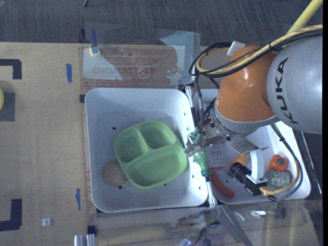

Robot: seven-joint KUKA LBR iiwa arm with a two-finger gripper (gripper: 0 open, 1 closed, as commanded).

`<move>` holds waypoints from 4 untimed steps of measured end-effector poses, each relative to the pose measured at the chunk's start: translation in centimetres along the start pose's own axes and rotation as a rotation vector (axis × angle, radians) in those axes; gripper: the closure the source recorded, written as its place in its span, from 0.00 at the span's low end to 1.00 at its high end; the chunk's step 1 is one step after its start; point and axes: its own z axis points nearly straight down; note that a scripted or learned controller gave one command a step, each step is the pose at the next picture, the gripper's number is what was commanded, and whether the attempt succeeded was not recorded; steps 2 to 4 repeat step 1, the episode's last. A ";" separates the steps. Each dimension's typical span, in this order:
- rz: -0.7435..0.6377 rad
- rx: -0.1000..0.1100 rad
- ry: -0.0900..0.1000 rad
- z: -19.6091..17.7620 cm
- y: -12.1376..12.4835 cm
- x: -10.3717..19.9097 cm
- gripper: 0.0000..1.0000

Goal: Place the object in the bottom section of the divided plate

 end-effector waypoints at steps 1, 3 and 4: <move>0.001 -0.001 0.000 0.0 0.0 -0.1 0.00; 0.001 -0.001 0.000 0.0 0.0 -0.1 0.00; 0.001 -0.001 0.000 0.0 0.0 -0.1 0.00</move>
